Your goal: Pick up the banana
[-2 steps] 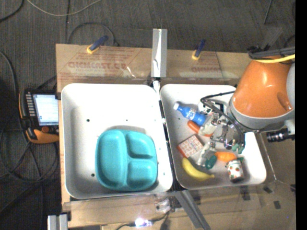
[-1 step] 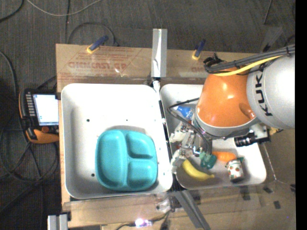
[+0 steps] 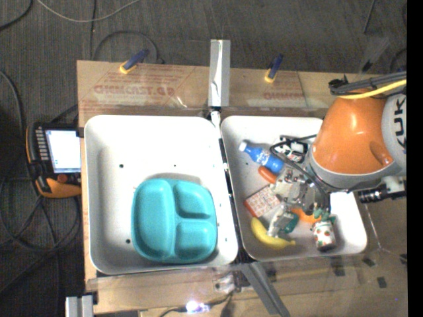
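Nearest the front rim of the right bin [image 3: 350, 246], I see the banana [image 3: 268, 234] lying on the floor, curved and yellow. Just above the banana, the gripper [image 3: 284, 218] hangs with its tip touching or nearly touching the fruit; I cannot tell how it is set. Right of the banana stands a small spotted toy [image 3: 323, 234]. Beyond the banana lie a red packet [image 3: 262, 203] and a blue bottle [image 3: 258, 154]. Left of the banana, the other bin [image 3: 106, 150] holds a teal tray [image 3: 174, 220].

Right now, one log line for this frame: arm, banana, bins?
gripper over right bin, at banana | banana lying in bin among clutter, not lifted | teal tray in left bin
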